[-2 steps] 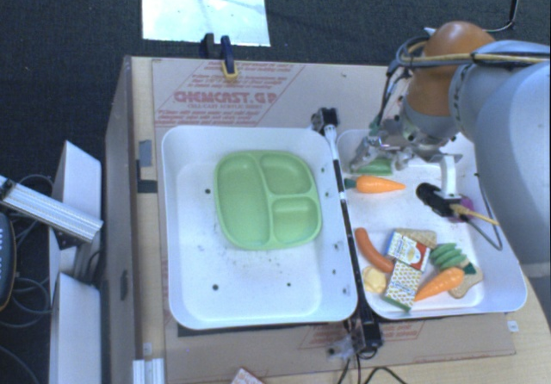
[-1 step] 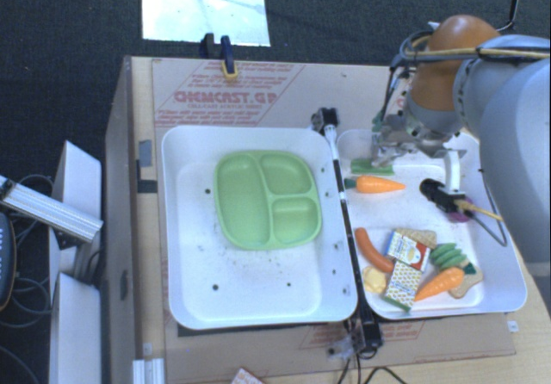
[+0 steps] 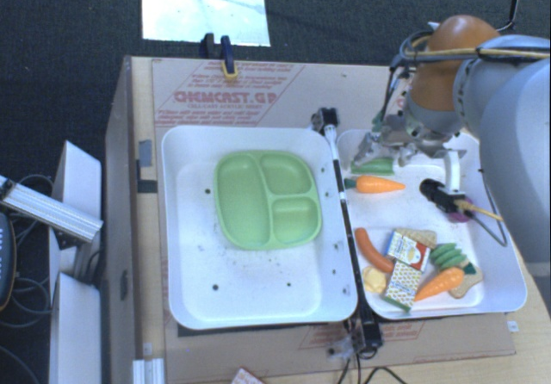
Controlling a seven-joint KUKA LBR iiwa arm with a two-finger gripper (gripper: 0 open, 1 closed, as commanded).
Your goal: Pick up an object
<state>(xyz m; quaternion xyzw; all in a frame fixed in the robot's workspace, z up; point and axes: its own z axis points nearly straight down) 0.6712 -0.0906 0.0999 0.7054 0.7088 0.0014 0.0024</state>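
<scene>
Carrot (image 3: 379, 185) as likeliest target: in the right bin (image 3: 508, 288), near its far left corner, long axis crosswise, tip toward the right edge. Desk (image 3: 224, 98) bearing both bins. Left bin (image 3: 185, 288) carrying a green divided plate (image 3: 267, 200). Grey arm (image 3: 508, 107) reaching in over the right bin's far edge. Fingers (image 3: 379, 148) just beyond the carrot on its far side, above a green pod (image 3: 372, 167); apart or together, impossible to tell. Short shift toward the near edge probably needed.
</scene>
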